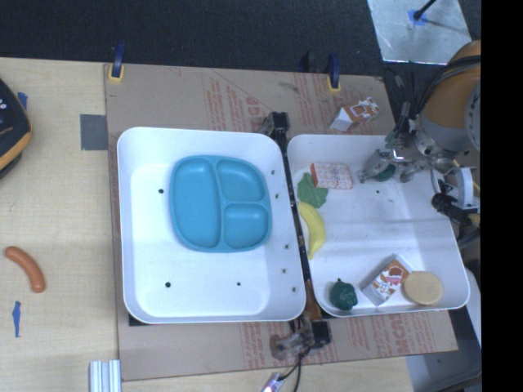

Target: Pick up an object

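Objects for picking lie in the right bin (pixel 425 243): a small red-and-white carton (pixel 331 175) at ten o'clock, a green leafy piece (pixel 310 192) and a smooth yellow banana (pixel 312 229) along the nine o'clock wall, a dark green lump (pixel 343 295), a printed box (pixel 386 282) and a tan round disc (pixel 423 287) near five o'clock. At one o'clock the gripper (pixel 386 170) hangs with metal fingers spread, holding nothing (lettering on the cartons is unreadable). A blue divided plastic tray (pixel 220 202) sits in the left bin (pixel 147 284).
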### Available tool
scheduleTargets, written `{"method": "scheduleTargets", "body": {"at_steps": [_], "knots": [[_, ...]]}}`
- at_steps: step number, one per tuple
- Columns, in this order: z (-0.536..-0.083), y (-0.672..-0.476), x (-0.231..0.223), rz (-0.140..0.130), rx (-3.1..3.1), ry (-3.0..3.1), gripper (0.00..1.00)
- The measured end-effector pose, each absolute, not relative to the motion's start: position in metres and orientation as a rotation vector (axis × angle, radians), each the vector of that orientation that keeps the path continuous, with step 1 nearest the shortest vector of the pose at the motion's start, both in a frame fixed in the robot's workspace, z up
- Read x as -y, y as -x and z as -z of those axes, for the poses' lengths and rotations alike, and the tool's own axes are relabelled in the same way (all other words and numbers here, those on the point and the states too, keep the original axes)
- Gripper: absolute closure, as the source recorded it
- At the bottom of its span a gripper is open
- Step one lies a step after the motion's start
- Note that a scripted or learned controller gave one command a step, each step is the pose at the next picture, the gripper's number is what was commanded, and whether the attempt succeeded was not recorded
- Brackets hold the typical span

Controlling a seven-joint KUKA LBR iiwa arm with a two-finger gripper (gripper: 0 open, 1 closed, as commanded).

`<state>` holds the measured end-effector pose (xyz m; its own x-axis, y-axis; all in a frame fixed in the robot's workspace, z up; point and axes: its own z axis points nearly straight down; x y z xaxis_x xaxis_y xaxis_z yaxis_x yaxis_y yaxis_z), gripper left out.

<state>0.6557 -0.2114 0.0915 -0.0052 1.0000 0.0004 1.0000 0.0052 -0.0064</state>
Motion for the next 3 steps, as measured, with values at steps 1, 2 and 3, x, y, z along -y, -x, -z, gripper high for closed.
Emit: {"method": "scheduleTargets", "body": {"at_steps": [1, 2, 3], "knots": [[-0.092, -0.6559, 0.2111, -0.005, 2.224, 2.212, 0.0], [-0.0921, -0.656, 0.2111, -0.005, 2.224, 2.211, 0.0], [-0.092, -0.6559, 0.2111, -0.005, 2.224, 2.211, 0.0]]}}
